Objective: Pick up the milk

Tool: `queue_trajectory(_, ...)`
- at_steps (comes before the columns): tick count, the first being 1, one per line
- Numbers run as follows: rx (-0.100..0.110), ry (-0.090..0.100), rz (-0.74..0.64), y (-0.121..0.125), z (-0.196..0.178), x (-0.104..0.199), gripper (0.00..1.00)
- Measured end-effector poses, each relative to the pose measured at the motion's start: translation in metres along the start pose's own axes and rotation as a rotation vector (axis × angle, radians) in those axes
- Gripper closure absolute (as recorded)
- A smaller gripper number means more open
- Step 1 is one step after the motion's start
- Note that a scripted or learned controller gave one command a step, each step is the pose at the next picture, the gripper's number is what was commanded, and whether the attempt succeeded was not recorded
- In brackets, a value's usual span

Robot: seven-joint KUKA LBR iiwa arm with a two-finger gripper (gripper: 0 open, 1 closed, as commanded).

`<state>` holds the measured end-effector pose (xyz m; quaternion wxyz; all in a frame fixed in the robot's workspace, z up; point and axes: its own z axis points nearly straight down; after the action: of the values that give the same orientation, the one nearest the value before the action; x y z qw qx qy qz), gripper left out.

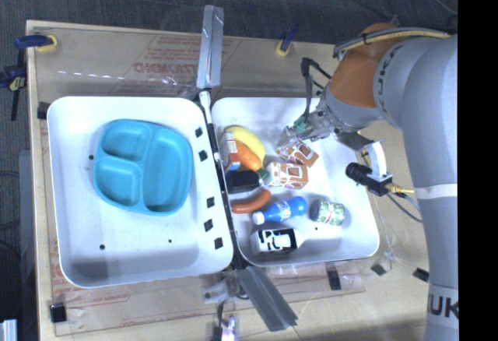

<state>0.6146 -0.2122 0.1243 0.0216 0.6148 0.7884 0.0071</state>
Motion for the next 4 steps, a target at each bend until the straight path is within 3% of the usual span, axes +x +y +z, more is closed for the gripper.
queue_trajectory(1,0.0,0.0,0.0,0.0,0.0,0.0,0.0)
queue_trajectory(2,0.038,0.021,0.112,-0.057,0.028,0.017,0.0)
queue_trajectory(3,0.037,0.02,0.108,-0.056,0.017,0.016,1.0)
queue_trajectory(4,0.039,0.02,0.104,-0.056,0.009,0.016,1.0)
